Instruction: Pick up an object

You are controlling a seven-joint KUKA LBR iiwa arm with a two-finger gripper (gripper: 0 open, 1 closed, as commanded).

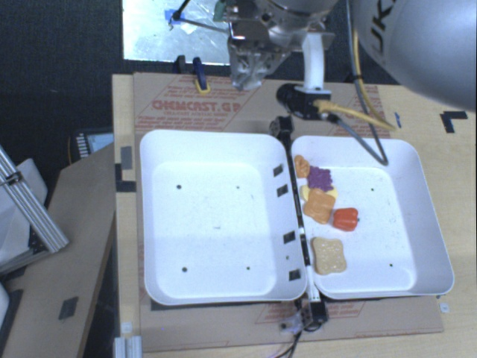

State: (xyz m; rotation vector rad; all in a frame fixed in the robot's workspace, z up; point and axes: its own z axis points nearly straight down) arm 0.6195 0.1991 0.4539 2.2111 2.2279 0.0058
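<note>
The right bin [402, 222] holds several toy foods along its left wall. From back to front they are a small orange piece [301, 166], a purple grape bunch [320, 177], an orange-tan slab [319, 206], a red pepper [345, 218] and a pale bread slice [329, 255]. My gripper [246, 73] hangs high over the cardboard behind the left bin, well away from the foods. I see nothing hanging under it.
The left bin [212, 215] lies beside the right one, joined at a black-clipped divider [291, 207]. A yellow cable [358, 116] and a grey cable [369, 144] trail over the right bin's back rim. A blue clamp [200, 71] stands at the back left.
</note>
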